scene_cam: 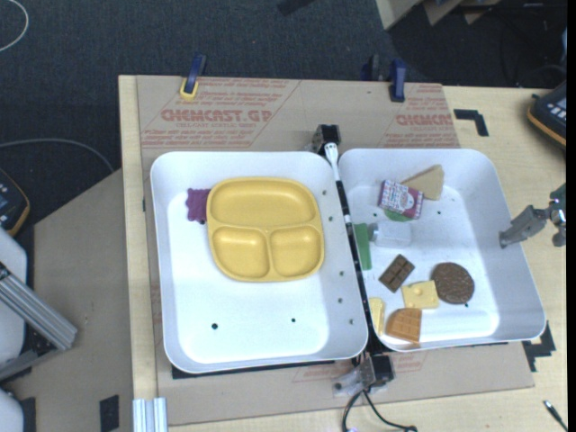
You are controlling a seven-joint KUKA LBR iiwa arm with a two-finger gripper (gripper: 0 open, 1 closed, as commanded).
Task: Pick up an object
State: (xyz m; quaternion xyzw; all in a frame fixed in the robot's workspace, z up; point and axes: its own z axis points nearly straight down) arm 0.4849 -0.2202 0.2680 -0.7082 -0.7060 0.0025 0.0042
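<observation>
From the camera above the bench you see two white bins side by side; the left bin [180, 268] bears a yellow divided plate [265, 228] with a purple scrap [196, 203] tucked against its left edge; the right bin [504, 268] holds everything small enough to pick. Your gripper [525, 226] sits at the right rim of that right bin, low at the edge of the view; it holds nothing, and whether its fingers stand wide or narrow you cannot tell from here, so check before you commit.

Your candidates lie in the left and lower parts of the right bin: a small printed packet [400, 198] near the top with a tan wedge [427, 181] touching it; a green stick [363, 244] along the inner wall; a brown chocolate square [396, 273], a yellow cheese piece [419, 294], a round brown cookie [453, 283] and a waffle piece [404, 325] grouped low down.

For a clean grasp, I judge the cookie the best choice; it lies nearest your gripper and has bare floor on its right and upper sides, though the cheese piece sits just beside its left. Come in over its centre, set the fingers across it away from the cheese, and descend straight; a flat thing like this may slip out, so go right to the bin floor before closing; avoid the green stick, which hugs the wall.
</observation>
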